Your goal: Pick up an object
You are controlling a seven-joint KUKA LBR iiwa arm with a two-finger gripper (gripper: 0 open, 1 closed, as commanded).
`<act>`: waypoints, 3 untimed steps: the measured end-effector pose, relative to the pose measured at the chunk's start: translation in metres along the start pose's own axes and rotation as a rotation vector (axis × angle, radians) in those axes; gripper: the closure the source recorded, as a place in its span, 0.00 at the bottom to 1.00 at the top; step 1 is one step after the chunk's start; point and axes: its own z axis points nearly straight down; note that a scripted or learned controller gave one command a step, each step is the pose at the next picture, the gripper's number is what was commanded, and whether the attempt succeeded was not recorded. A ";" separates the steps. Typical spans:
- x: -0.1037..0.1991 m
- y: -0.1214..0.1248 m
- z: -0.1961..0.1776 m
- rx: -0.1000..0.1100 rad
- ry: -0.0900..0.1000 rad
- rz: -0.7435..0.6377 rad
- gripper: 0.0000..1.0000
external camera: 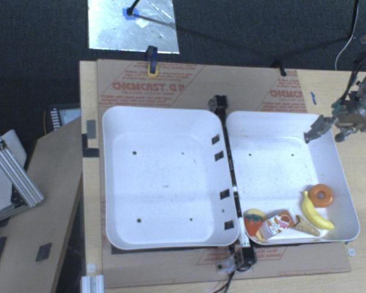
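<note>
Nearest you, along the front wall of the right-hand shallow white bin, a cluster of small things is lying: a curved yellow plastic banana, an orange ring-shaped toy touching its upper end, a red-and-white packet and a round orange-red toy fruit. Your tool is hovering over the bin's far right rim, its prongs spread and carrying nothing. You are looking at the approach step; next, bring it forward over the cluster and lower onto one piece.
</note>
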 end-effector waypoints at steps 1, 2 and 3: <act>0.040 -0.029 -0.083 -0.008 0.000 -0.005 0.00; 0.128 -0.072 -0.162 -0.009 0.002 -0.010 0.00; 0.198 -0.093 -0.274 -0.014 0.003 -0.010 0.00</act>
